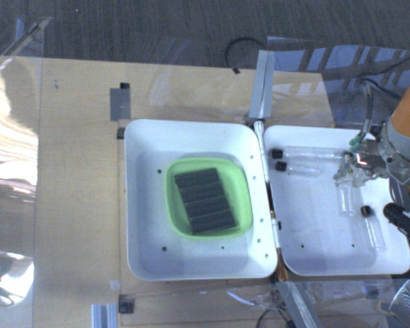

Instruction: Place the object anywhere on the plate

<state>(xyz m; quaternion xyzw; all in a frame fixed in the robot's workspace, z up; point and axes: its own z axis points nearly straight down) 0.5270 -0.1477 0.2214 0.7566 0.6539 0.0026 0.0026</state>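
Nearest the lens, a dark ribbed rectangular block [204, 201] lies tilted on the square lime-green plastic plate [242, 186], inside the left white bin [140, 203]. Clear plastic tubes with black caps [307, 161] lie scattered in the right white bin [314, 251]. Above them hangs the tool [359, 162]; its opening cannot be told. Both bins rest on the pale wooden desk [68, 183].

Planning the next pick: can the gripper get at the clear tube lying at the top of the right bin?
Probably yes. The tube lies flat in the right bin with nothing over it, and the gripper is beside its right end.
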